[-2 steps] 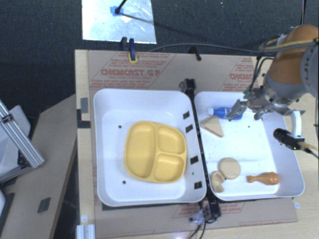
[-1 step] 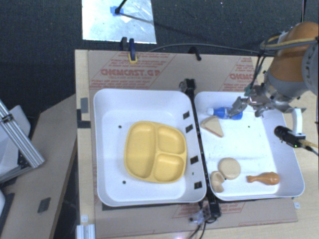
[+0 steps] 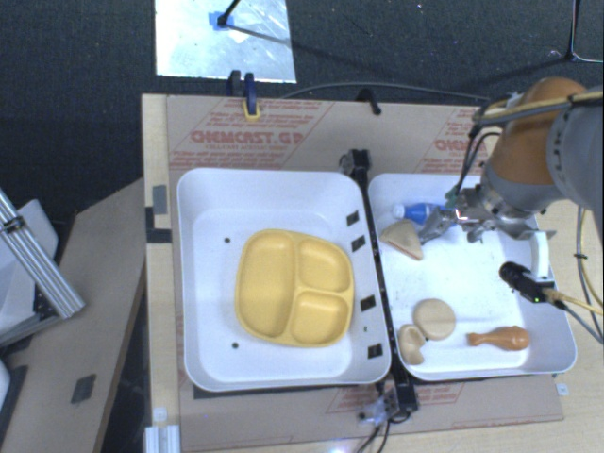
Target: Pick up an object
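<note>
The right bin point(image 3: 477, 276) holds several objects. A blue and white item point(image 3: 411, 212) lies at its far left corner, with a tan wedge point(image 3: 404, 242) just in front of it. My gripper point(image 3: 437, 225) is low over the bin's back left part, right beside the blue item and touching or nearly touching its right end. A round tan bun point(image 3: 435, 317), a smaller tan piece point(image 3: 411, 343) and a brown drumstick point(image 3: 500, 338) lie along the near side, apart from the gripper.
The left bin point(image 3: 203, 253) holds a yellow divided plate point(image 3: 293, 286). A black ridge point(image 3: 370, 272) with clips joins the two bins. The arm's orange band point(image 3: 528, 144) and a black cable end point(image 3: 522, 281) hang over the right bin's right side.
</note>
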`<state>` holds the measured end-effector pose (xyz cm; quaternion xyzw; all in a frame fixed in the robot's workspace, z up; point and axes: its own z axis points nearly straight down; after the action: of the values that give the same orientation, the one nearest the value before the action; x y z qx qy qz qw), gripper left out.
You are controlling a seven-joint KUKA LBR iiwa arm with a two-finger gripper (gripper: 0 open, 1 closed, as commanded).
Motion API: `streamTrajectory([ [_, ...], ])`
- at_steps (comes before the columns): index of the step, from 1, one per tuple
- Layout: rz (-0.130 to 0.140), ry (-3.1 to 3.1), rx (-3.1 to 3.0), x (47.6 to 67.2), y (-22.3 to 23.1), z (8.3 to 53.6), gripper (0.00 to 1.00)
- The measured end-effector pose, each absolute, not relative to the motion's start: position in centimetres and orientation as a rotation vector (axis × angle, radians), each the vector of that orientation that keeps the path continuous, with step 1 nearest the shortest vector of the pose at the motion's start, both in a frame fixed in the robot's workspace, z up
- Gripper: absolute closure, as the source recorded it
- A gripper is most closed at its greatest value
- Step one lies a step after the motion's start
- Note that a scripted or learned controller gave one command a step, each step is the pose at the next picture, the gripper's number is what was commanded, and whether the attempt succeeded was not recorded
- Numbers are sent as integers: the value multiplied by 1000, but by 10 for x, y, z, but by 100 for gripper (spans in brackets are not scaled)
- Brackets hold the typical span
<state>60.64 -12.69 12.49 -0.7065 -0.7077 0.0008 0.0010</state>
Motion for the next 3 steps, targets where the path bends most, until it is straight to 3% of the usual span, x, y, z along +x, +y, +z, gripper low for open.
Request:
streamTrajectory([
  [1, -9, -2225, -2220, 610, -126, 89, 0],
  [2, -23, -2233, -2225, 614, -125, 104, 100],
  [3, -5, -2225, -2225, 613, -135, 155, 100],
])
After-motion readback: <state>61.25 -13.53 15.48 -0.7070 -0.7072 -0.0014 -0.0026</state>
